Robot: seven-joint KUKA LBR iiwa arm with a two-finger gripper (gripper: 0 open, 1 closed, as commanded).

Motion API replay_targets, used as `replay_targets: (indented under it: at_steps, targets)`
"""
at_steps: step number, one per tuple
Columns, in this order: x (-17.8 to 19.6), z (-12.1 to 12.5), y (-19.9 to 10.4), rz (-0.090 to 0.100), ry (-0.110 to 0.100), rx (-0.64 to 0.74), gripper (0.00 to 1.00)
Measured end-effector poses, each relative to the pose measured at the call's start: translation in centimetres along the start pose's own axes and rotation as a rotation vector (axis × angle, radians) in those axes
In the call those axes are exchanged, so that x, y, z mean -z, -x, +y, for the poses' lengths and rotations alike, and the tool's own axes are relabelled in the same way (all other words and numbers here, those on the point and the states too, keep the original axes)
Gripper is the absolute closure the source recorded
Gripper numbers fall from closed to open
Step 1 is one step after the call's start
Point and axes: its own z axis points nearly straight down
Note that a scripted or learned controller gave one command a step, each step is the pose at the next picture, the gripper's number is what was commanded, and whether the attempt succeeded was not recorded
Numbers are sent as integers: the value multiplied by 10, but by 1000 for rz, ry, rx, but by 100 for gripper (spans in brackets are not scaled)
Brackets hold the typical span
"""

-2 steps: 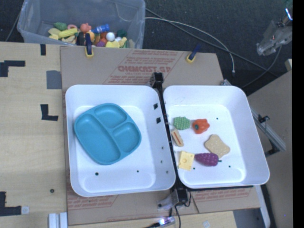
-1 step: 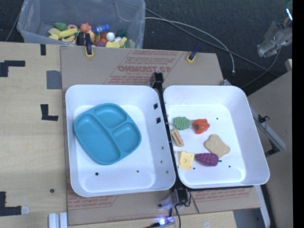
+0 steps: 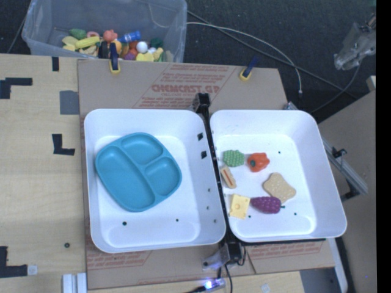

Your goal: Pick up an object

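From above, the gripper (image 3: 356, 43) hangs at the far right, out past the bench's (image 3: 36, 163) edge and well apart from everything in the bins; it is too blurred to tell how it is set. The right bin (image 3: 305, 124) holds the toy food: a green broccoli (image 3: 233, 158) just beside a red pepper (image 3: 258, 161), a small hot dog (image 3: 228, 177) nearer the left wall, a bread slice (image 3: 279, 188), a yellow cheese wedge (image 3: 239, 206) and purple grapes (image 3: 266, 204) at the near side. All lie left of and nearer than the gripper. The left bin (image 3: 104, 124) carries a blue divided plate (image 3: 138, 171). A clear tub of toys (image 3: 104, 26) sits at the far left.
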Motion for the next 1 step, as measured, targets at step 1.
replay_targets:
  at_steps: [1]
  targets:
    - [10, 0, 0, -1, 0, 1, 100]
